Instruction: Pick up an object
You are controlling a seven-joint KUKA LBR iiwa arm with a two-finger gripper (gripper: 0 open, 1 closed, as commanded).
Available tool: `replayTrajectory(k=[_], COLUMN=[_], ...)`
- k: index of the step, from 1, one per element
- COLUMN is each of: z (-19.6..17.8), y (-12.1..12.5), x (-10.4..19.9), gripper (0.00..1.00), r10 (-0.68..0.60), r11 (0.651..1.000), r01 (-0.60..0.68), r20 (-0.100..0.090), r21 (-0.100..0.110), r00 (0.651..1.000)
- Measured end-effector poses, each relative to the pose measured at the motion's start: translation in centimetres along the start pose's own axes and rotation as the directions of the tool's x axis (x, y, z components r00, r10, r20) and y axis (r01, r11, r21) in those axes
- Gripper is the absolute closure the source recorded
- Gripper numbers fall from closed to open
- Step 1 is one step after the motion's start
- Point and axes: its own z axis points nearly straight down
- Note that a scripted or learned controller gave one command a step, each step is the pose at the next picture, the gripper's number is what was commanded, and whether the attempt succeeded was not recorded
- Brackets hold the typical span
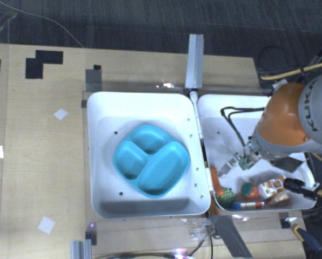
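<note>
1. A grey robot arm with an orange band reached in from the right over the right-hand white bin, its gripper hanging low above the bin floor, near the centre and tipped toward the left wall.

2. Whether the gripper stood wide or narrow could not be told from this height and angle; nothing was visibly held by it.

3. The candidate objects lay crowded along the bin's near edge, probably where they had slid together: an orange carrot-like piece against the dividing wall, a small green ball, a red-and-blue marker along the rim, and a small printed carton.

4. The gripper sat just above and apart from this cluster, closest to the orange piece, so a pick appeared to be in preparation, not yet made.

5. The left bin held a blue divided tray, sitting at its middle, well away from the arm.
</note>
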Motion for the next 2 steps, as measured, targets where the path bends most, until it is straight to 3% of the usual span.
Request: replayTrajectory(k=[1, 2], z=[0.3, 0.3], y=[-1.7, -5.3], x=[-1.0, -2.7], gripper=[0.0, 0.0], r10=[0.165, 0.114], r11=[0.986, 0.993], r01=[-0.165, -0.114], r20=[0.001, 0.005], r21=[-0.011, -0.01], r00=[0.986, 0.993])
